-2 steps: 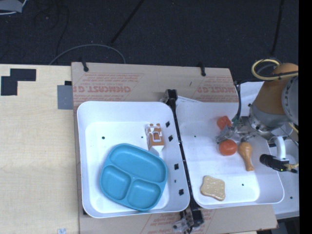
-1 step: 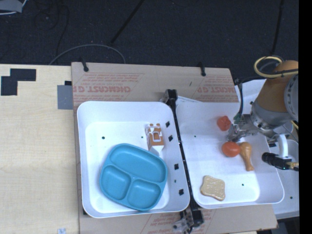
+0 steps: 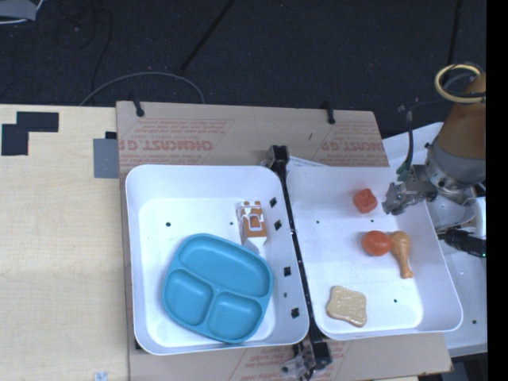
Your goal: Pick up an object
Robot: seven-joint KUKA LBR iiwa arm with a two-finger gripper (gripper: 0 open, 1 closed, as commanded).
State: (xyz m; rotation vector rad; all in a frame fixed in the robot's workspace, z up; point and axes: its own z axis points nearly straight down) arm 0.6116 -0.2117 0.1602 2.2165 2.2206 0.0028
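Observation:
The right bin [image 3: 321, 304] holds a small red block [image 3: 365, 201], a red tomato-like ball [image 3: 376, 243], a tan drumstick [image 3: 401, 252] touching the ball's right side, and a tan slice of bread [image 3: 348, 305] near the front. My gripper [image 3: 396, 201] hangs at the bin's right rim, just right of the red block and above the drumstick. Nothing shows between its fingers. The left bin [image 3: 151, 189] holds a blue divided plate [image 3: 217, 287] and a small orange and white toy [image 3: 253, 221] at the plate's far edge.
The black divider [image 3: 287, 236] runs between the two bins. A cardboard sheet [image 3: 238, 137] lies under both bins. The arm's orange band [image 3: 463, 129] and grey wrist sit over the right bin's far right corner. Cables trail on the dark floor behind.

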